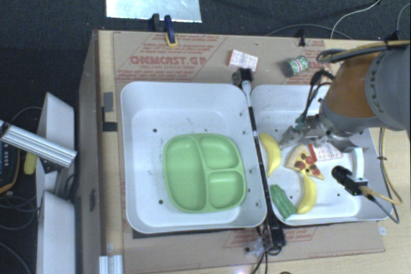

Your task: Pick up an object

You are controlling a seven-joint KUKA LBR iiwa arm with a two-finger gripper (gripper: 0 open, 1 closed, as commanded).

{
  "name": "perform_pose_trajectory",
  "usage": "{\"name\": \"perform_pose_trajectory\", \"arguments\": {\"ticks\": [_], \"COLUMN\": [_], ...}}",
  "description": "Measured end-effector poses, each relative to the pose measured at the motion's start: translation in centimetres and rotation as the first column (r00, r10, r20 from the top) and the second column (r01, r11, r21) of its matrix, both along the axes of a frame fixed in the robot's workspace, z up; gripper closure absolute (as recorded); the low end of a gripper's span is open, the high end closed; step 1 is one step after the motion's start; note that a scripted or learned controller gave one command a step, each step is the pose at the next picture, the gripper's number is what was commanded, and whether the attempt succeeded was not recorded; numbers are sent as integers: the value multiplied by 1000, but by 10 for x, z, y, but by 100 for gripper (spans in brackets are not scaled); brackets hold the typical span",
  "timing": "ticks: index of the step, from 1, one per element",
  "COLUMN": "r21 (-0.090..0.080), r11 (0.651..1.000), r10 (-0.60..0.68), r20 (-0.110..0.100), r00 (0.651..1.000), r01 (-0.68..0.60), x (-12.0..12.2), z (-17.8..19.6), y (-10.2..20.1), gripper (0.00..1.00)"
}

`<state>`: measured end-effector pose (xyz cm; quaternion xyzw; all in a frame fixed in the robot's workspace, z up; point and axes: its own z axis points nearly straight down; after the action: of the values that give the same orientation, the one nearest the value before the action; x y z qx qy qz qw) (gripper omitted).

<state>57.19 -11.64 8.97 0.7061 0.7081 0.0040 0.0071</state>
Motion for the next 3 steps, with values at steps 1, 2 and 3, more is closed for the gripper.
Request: {"name": "perform_pose_trajectory", "arguments": {"ticks": [1,2,3], "r21": [1,3,5], "r11": [1000,1000,1000], "r10": [-4,2,-3], "r20": [-13,-7,-19], "r00": [1000,1000,1000], "r01": [4,-2,3], "x": [20,-7,-60], "z": [8,132,40], "y": [-84,-32,-44], "gripper": [0,0,0]}}
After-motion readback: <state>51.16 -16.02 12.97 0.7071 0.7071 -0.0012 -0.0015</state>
